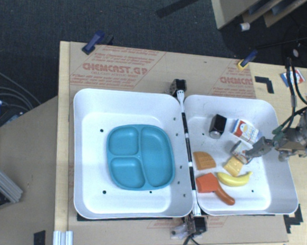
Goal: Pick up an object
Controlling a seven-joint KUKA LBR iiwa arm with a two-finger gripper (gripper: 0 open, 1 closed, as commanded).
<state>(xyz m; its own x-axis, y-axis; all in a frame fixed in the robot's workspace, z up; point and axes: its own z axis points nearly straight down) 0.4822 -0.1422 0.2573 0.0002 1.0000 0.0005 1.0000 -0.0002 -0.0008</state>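
Right bin point(279, 200), nearest the camera: a red-orange block point(207, 183) with a brown sausage-shaped piece point(226, 196) touching its lower right edge, then a yellow banana point(233, 179) just above them. Next row back: an orange bread-like slab point(204, 160) near the divider and a small yellow cube point(233, 166) just beside the banana's upper edge. The gripper point(244, 153) comes in from the right at a low slant, its tip sitting right at the cube's upper right corner; can't tell whether the jaws are parted or closed, the tip is a small grey blur against the clutter. Nothing visibly between the fingers, so I'm not calling a grasp. Likely target is the cube, judging by proximity. It looks like light plastic toy food: rigid, smooth, probably a bit slick, not fragile. Best hold is across two opposite flat faces; the banana crowds one side, so a finger could nudge it. Further back: a white carton with red and blue print point(245, 131) lying tilted, just behind the gripper tip, and a black cylinder point(217, 126) to its left, both apart from the cube. Left bin point(83, 140) holds a blue divided tray point(140, 156), well apart from the action.
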